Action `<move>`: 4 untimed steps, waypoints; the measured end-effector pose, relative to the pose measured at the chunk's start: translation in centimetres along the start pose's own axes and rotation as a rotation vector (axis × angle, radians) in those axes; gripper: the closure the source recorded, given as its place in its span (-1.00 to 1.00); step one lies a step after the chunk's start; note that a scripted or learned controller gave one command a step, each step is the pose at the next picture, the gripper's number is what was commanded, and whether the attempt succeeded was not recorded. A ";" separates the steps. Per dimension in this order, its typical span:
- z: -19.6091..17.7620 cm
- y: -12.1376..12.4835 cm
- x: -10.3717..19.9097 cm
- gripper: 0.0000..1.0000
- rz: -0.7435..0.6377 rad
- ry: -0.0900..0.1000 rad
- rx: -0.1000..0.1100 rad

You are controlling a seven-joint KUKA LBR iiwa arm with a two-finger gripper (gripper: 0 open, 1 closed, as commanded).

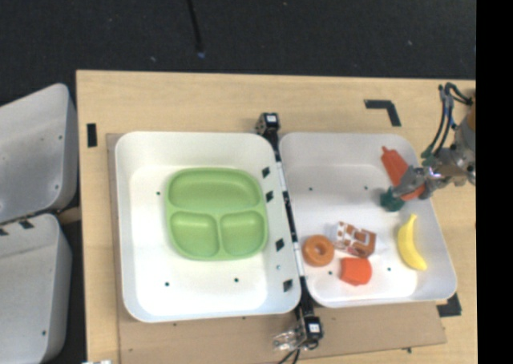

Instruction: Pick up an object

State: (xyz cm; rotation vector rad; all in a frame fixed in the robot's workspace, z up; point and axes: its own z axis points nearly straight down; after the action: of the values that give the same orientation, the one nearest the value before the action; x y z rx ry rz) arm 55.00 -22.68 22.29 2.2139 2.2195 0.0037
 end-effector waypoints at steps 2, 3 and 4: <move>0.9 1.3 10.9 1.00 -0.004 0.004 0.007; 1.0 1.5 15.8 1.00 -0.004 0.005 0.009; 1.2 2.4 20.5 1.00 -0.004 0.004 0.004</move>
State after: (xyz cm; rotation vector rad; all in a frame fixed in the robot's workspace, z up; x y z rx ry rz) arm 57.31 -2.15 21.07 2.2136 2.2274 0.0033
